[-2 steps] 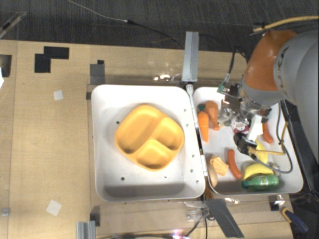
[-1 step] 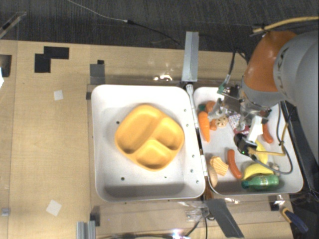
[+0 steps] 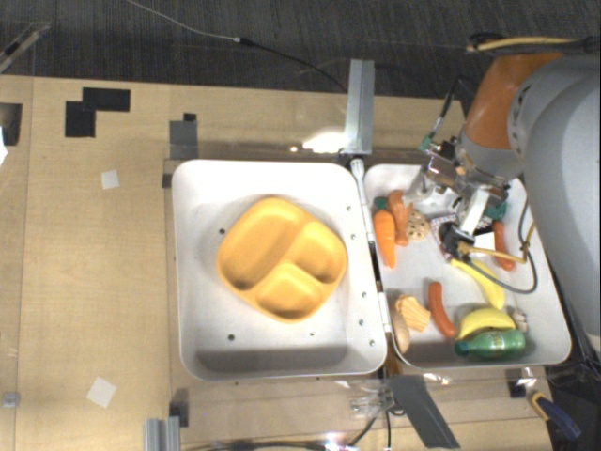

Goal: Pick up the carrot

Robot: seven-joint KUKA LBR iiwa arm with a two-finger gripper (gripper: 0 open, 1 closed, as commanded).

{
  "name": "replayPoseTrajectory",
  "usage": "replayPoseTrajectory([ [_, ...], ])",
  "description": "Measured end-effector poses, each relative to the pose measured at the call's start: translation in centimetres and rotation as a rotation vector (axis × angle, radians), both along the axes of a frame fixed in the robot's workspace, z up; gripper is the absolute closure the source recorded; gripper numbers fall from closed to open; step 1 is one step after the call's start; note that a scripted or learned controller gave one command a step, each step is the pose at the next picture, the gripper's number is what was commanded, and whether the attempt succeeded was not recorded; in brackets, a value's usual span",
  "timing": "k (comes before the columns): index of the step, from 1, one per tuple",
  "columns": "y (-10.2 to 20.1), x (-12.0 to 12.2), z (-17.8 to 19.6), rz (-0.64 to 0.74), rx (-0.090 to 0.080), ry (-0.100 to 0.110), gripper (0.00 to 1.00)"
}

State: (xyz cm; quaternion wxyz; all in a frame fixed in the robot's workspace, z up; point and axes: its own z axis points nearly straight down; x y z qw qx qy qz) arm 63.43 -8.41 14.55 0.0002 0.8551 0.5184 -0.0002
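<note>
**Carrot hugs the divider**

Your arm [image 3: 540, 130] looms over the right bin [image 3: 554, 346]; the left bin [image 3: 197, 252] holds a yellow tray [image 3: 282, 256]. The gripper [image 3: 457, 216], its spread impossible to tell, hovers just right of the carrot [image 3: 384, 237] against the bin's left wall.

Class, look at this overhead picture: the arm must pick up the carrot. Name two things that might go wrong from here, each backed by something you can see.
1. The carrot lies against the right bin's left wall, so a finger may find no room on that side.
2. A brown food piece sits right beside the carrot; the gripper might catch it instead or knock it aside.
</note>
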Motion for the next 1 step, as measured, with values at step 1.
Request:
replayPoseTrajectory([
  [1, -0.42, 0.37, -3.79, 0.007, 0.001, -0.015, 0.00],
])
